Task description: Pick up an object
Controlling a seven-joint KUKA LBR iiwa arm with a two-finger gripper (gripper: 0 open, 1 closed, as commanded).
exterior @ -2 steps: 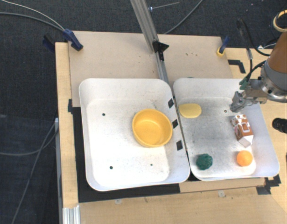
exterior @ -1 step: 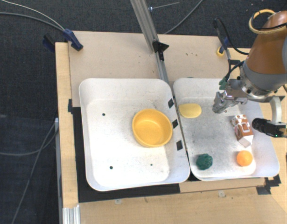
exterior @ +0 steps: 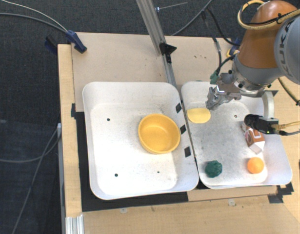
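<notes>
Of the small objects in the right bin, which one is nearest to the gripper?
The pale yellow flat piece, just below-left of the gripper. The green lump, orange ball and small carton lie farther away.

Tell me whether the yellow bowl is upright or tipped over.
Upright. The bowl sits in the left bin with its round rim facing up, and you can see down into its hollow.

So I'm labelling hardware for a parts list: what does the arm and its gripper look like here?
The arm is grey with a glossy orange band above the wrist and a yellow cable looped over it. The gripper is small, of grey metal, with dark cables alongside.
</notes>
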